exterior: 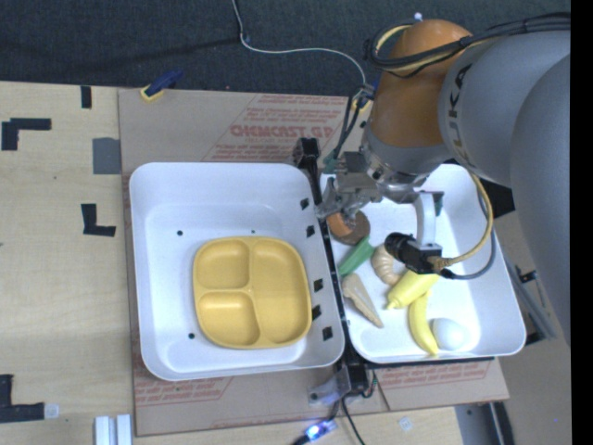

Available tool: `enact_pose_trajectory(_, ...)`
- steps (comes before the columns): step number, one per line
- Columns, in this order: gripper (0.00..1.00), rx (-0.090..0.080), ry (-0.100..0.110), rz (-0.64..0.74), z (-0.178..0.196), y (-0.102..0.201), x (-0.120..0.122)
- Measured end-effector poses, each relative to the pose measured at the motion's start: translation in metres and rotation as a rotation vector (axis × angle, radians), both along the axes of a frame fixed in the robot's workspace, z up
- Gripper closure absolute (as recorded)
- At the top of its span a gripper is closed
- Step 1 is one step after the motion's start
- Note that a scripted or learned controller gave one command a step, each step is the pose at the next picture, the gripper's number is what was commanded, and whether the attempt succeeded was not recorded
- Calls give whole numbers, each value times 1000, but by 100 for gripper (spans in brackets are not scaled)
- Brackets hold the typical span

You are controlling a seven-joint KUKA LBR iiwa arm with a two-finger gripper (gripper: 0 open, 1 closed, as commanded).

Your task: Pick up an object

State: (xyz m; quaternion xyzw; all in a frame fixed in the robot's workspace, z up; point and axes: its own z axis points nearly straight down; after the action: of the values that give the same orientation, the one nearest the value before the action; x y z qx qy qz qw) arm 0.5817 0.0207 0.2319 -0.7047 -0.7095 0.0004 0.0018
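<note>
Left bin (pixel 148 248) carries a yellow divided plate (pixel 251 292), lying flat near its middle, well apart from the arm, probably not the target here. The right bin (pixel 500 304) has the clutter: a brown round object (pixel 350 226) close to the divider, a green piece (pixel 355 258) just below it, a cream cone (pixel 361 299), a tan shell-like piece (pixel 384 262), a yellow banana-shaped toy (pixel 419 309) and a white egg-like item (pixel 451 334), all bunched toward the bin's left-front.

The end effector (pixel 347 207) sits low at the right bin's left edge, directly over the brown round object, likely its pick target; grip state cannot be told, the wrist blocks it.

The surface is tan board with black marks, cardboard under the bins. Dark carpet-like floor sits behind, with a thin cable (pixel 278 44) trailing across it.
</note>
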Motion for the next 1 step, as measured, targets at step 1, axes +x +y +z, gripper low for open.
enact_pose_trajectory(1,100,-2,1,-4,-5,22,-16)
